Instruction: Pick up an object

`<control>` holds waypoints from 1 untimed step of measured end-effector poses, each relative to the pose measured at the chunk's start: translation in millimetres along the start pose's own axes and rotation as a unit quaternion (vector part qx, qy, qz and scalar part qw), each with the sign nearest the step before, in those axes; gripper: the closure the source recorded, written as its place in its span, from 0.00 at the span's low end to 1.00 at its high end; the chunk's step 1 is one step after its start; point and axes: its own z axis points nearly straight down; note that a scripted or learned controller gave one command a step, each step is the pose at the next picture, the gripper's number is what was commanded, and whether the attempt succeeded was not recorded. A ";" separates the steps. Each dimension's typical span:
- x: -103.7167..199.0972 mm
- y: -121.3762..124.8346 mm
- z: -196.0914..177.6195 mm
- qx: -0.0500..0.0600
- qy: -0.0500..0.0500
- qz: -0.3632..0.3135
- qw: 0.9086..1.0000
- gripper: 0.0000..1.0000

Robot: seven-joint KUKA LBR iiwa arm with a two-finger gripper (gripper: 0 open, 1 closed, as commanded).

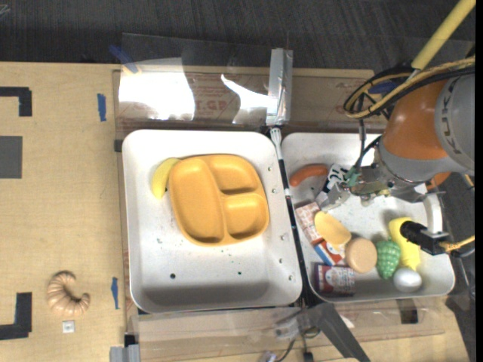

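The right bin [441,281] holds a pile of toy food. An orange-red sausage [306,174] lies at its far left, and below it are a red-and-white packet [308,221] and a yellow wedge [333,228]. A tan round piece [361,255], a green bumpy piece [388,257], a yellow piece [408,249] and a silver ball [407,280] sit along the near side. A dark red can [336,279] lies at the near left. My gripper [339,186] hangs low in this bin, just right of the sausage and above the yellow wedge. Nothing shows between its tips.
The left bin [151,270] bears an orange divided plate [219,198] with a yellow banana [159,176] poking out at its left. A tan croissant toy [68,294] lies on the bench at the far left. The arm's orange band [415,127] and cables hang over the right bin's far corner.
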 end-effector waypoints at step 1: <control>-3.7 53.3 44.2 -0.009 -0.003 -0.105 0.994 0.00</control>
